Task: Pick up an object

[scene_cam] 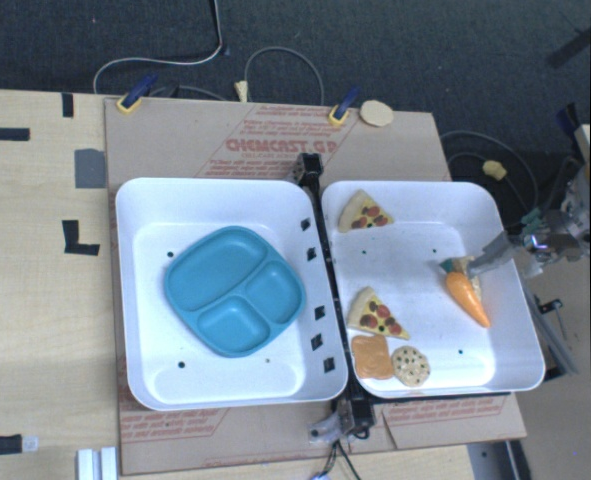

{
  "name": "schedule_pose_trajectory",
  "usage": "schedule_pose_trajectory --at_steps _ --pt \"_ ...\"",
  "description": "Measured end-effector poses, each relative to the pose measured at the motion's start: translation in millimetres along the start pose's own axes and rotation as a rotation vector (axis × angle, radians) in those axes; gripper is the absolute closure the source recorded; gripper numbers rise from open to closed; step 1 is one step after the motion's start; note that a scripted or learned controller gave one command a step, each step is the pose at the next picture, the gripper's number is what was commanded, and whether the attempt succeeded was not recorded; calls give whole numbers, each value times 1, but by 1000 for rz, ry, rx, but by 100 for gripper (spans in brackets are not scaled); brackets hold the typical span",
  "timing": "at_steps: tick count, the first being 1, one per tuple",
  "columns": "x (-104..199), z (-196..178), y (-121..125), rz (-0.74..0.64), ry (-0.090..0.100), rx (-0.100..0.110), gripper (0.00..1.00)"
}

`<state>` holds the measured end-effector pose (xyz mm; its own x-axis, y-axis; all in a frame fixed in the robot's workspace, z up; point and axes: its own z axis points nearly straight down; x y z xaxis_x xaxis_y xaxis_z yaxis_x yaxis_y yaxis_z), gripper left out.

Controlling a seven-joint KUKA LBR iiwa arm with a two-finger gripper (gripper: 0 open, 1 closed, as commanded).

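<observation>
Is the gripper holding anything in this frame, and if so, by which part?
It cannot be told. The gripper sits at the green top end of the toy carrot in the right bin, but a hold there isn't discernible.

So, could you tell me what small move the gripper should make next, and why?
Probably a short descent onto the carrot, then close. The gripper sits at the carrot's green top in the right bin, but the carrot lies flat on the floor, not visibly held.

We see the gripper [472,264] at the green top of a toy carrot [467,295] in the right bin [505,368], near pizza slices, toast and cookie; a blue divided plate [234,289] fills the left bin [140,368].
</observation>
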<state>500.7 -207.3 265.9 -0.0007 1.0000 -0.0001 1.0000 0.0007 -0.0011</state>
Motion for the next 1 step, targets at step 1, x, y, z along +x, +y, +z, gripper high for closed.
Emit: schedule_pose_trajectory --at_steps 1 --pt "-15 114 41 -1 2 8 0"
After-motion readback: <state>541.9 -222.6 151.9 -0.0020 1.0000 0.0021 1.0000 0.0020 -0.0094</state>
